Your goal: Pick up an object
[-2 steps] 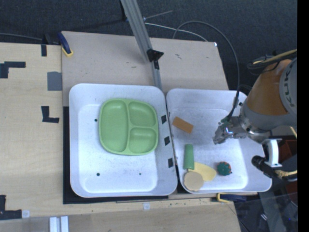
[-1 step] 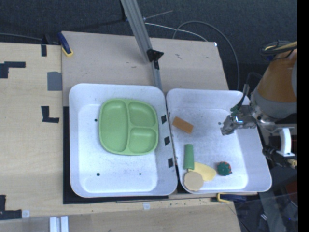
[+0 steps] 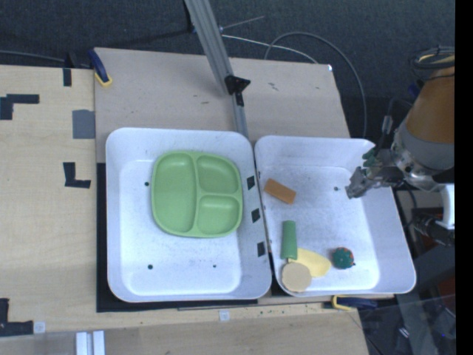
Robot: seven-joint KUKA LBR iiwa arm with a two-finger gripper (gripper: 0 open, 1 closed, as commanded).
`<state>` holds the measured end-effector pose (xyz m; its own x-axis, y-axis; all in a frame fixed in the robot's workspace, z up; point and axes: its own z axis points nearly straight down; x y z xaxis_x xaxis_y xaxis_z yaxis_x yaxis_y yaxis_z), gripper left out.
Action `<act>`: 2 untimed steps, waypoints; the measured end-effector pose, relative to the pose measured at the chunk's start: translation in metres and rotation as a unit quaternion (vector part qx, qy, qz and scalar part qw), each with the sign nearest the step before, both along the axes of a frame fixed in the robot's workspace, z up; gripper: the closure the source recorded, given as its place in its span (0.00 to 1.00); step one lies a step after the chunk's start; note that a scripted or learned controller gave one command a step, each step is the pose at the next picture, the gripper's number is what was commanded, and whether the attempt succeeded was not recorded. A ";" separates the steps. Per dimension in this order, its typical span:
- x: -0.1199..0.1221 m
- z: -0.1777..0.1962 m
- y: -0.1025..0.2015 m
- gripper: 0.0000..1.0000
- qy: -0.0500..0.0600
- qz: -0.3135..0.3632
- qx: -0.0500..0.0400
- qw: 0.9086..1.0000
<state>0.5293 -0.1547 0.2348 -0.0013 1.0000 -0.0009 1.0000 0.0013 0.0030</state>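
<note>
The gripper (image 3: pixel 358 186) hangs over the right bin (image 3: pixel 384 272) near its right wall, holding nothing; how far it is open cannot be told. In that bin an orange block (image 3: pixel 280 191) lies up-left, a green cylinder (image 3: pixel 288 239), yellow piece (image 3: pixel 316 262), tan disc (image 3: pixel 297 276) and green-red ball (image 3: pixel 341 257) near the front wall.

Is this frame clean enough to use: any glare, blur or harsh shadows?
Camera view: even, soft light, no hard shadows; the white bins are bright without glare. The plate and small items are fairly sharp. The pincer is slightly soft, and the dark floor holds little detail.
</note>
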 end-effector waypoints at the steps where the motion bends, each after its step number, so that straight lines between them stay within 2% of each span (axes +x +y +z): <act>1: 0.013 -0.005 0.052 1.00 0.002 0.003 0.001 1.000; 2: 0.011 0.004 0.107 1.00 0.002 0.003 0.001 1.000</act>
<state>0.5400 -0.0474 0.2384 -0.0080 1.0000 0.0021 1.0000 0.0080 -0.0006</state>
